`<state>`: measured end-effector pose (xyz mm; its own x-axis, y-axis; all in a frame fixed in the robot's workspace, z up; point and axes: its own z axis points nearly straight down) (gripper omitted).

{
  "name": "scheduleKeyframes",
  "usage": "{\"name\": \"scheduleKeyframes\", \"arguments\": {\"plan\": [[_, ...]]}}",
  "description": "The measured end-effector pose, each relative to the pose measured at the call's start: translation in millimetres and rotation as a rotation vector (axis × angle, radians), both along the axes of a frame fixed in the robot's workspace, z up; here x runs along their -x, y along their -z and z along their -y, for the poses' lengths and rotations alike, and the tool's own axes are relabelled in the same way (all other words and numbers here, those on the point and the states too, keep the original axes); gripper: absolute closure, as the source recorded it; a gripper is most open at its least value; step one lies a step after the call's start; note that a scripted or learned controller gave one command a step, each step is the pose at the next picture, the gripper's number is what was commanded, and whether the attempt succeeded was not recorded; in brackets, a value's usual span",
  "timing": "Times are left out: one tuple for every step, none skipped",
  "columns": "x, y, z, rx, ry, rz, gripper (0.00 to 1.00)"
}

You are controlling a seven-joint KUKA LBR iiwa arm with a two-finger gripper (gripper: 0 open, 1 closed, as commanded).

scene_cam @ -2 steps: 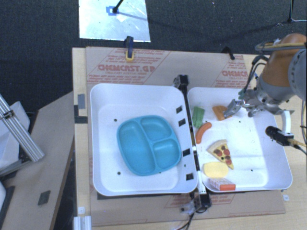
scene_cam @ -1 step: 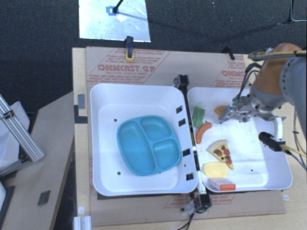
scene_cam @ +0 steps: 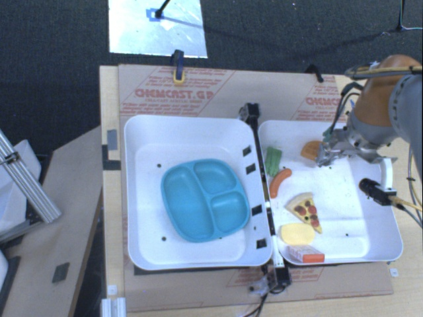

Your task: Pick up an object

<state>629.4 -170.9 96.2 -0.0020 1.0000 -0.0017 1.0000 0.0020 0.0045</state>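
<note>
My gripper (scene_cam: 325,158) hangs low in the right bin (scene_cam: 380,246), just right of the orange-brown piece (scene_cam: 310,150) at its far side, and it may push this piece away instead of catching it.

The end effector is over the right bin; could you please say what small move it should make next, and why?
Probably a short descent. The end effector hovers beside the orange-brown piece near the right bin's back wall, nothing visibly gripped, and that piece is the closest item.
</note>
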Motion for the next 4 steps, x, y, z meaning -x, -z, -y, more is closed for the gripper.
{"name": "scheduleKeyframes", "arguments": {"plan": [[4.0, -46.5, -5.0, -0.001, -0.002, 0.000, 1.00], [9.1, -106.5, -10.4, 0.000, -0.003, 0.003, 1.00], [5.9, -172.1, -9.6, 0.001, -0.003, 0.005, 1.00], [22.6, -156.2, -59.9, -0.003, -0.006, -0.005, 1.00]]}}
